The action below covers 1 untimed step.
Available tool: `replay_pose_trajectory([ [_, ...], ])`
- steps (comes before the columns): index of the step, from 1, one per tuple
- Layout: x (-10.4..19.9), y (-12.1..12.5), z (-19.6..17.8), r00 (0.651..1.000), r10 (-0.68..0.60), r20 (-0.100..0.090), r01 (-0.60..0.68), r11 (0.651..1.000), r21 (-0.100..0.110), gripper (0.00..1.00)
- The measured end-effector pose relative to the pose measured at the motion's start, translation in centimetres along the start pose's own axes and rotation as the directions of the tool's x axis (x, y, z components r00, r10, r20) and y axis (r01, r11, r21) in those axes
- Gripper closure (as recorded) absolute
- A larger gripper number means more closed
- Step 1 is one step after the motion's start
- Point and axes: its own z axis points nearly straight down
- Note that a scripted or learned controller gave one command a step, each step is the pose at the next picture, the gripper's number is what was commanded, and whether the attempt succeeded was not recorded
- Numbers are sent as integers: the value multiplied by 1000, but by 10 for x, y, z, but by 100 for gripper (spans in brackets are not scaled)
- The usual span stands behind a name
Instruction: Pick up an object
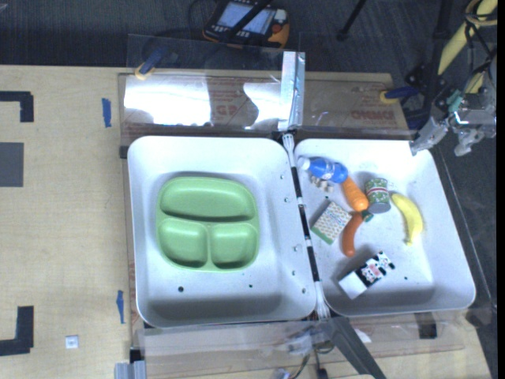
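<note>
Arm's parked off the far right corner of the right-hand shallow white bin (454, 279), two-finger gripper (451, 129) hanging over the rim, nothing in it. Can't tell from my feed how it's set. All the pickable stuff sits clustered in that bin: yellow plastic banana (408, 215), orange carrot (354, 193), small green can (378, 194). I'd go banana, it's loneliest.
</note>
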Motion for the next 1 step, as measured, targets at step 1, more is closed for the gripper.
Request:
replay_pose_trajectory([
  [1,6,1,90,997,-76,1,76,997,-1,0],
])
